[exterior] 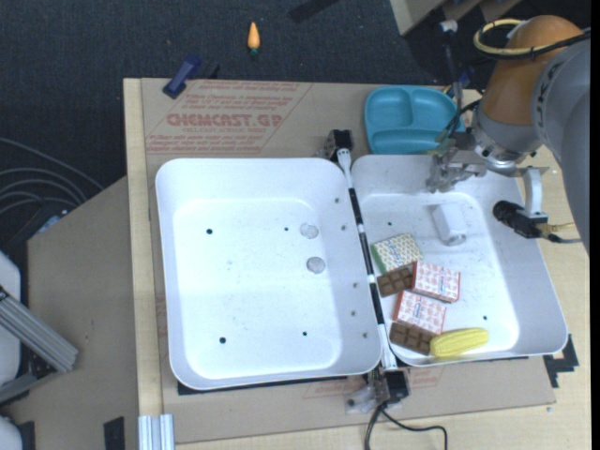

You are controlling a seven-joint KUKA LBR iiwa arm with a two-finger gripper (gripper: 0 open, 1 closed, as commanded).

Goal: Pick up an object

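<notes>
My gripper [448, 169] hangs over the back part of the right bin [525, 279], just behind a small pale grey block [449, 221] on the bin floor. Nothing is visibly held. Toward the bin's front left lie a green speckled packet [396, 249], a brown chocolate bar [394, 279], two pink speckled packets [437, 281] [422, 311], another brown bar [409, 337] and a yellow corn cob [457, 342].
The left bin [187, 251] has two small grey round marks [312, 248] on its floor. A blue divided tray [408, 118] sits behind the right bin, close to the arm. A black ridge [364, 251] separates the bins. A blue clip [181, 78] lies at the board's back left corner.
</notes>
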